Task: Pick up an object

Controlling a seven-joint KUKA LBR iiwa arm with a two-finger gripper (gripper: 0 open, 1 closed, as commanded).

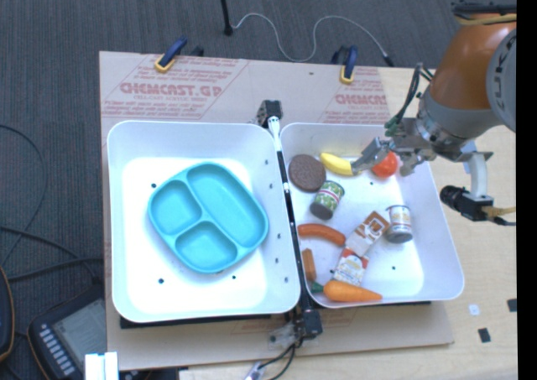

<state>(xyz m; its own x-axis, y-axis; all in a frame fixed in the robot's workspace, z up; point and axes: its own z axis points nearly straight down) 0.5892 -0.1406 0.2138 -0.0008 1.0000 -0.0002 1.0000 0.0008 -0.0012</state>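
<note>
Cut off by the right edge: the grey-and-orange arm [474,59], upper links out of sight. Half hidden behind the claw [393,154] near the right bin's [446,240] far edge, a small red-orange object [385,166], shape and kind impossible to tell; likewise unclear whether touched or merely overlapped. Too small to read: labels on the two cans [328,199] [398,223] and the carton [364,239]; cropped at the bottom-left corner, a dark device [59,340].
</note>
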